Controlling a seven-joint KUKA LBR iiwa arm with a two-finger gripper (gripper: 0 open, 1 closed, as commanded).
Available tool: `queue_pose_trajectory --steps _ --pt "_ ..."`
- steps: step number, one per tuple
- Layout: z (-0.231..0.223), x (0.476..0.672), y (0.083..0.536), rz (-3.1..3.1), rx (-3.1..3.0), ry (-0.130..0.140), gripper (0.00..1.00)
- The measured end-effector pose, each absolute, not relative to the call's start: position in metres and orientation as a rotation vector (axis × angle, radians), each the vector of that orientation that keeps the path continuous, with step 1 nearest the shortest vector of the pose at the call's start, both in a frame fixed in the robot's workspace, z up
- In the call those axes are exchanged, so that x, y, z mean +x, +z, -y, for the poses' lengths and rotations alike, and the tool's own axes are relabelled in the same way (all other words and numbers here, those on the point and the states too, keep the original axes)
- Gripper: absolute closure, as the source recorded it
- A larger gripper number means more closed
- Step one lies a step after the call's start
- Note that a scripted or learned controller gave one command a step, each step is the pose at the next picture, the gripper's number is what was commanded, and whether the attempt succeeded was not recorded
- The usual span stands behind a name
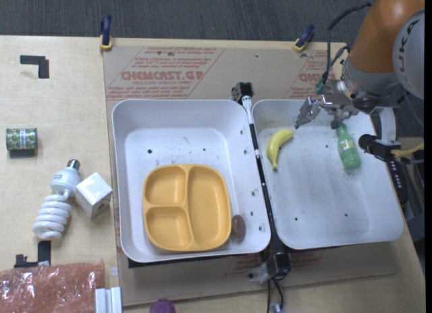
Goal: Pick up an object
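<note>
Plywood worktop [67,102], two white bins, and we see the pincer [327,110] hovering at the right bin's [337,224] far edge, spread and holding nothing. Green bottle [347,148] just beside it, banana [277,146] nearby; we'd centre over one, then descend.

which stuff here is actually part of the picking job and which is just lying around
In the job:
- hand, over the right bin
- banana in the right bin
- green bottle in the right bin

Lying about:
- yellow divided plate in the left bin
- light bulb, white cube and green can on the bench
</note>
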State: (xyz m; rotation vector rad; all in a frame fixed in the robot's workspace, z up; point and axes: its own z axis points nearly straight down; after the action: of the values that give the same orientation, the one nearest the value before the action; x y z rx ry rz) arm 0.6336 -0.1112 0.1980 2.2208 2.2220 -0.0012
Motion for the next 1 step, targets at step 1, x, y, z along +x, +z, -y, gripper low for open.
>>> queue_pose_trajectory --steps 1 --pt "0.1464 0.6259 0.1193 -2.220 2.222 -0.001 0.00"
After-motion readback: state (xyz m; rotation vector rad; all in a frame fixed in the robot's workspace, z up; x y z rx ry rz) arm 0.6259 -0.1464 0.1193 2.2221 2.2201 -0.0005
